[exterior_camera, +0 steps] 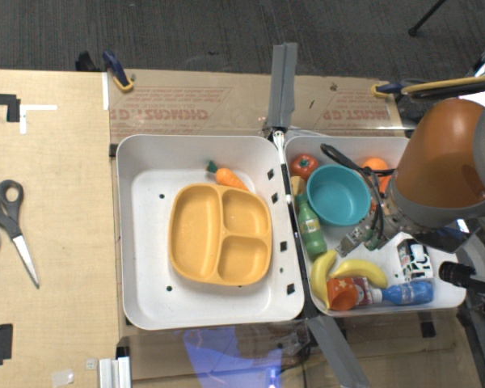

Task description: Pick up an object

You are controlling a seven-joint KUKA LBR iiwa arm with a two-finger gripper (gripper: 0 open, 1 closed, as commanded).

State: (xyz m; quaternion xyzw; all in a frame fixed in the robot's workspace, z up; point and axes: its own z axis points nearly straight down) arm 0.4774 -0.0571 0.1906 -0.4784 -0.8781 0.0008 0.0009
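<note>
My gripper (pixel 365 238) hangs low over the right bin (pixel 449 301), just below the teal bowl (pixel 337 195) and above a yellow banana (pixel 360 270). The arm's orange band (pixel 446 156) covers the bin's right half. Around the gripper lie a second banana (pixel 321 274), a green bottle (pixel 310 225), a red cup (pixel 343 294), a blue bottle (pixel 407 293) and a black-and-white item (pixel 415 259). A red tomato (pixel 304 166) and an orange (pixel 375 166) sit at the bin's far end. Nothing shows held in the gripper.
The left bin (pixel 137 233) holds a yellow divided plate (pixel 221 234) and a toy carrot (pixel 227 177) behind it. Scissors (pixel 12 225) lie on the wooden bench at the far left. A grey divider post (pixel 282 87) stands between the bins at the back.
</note>
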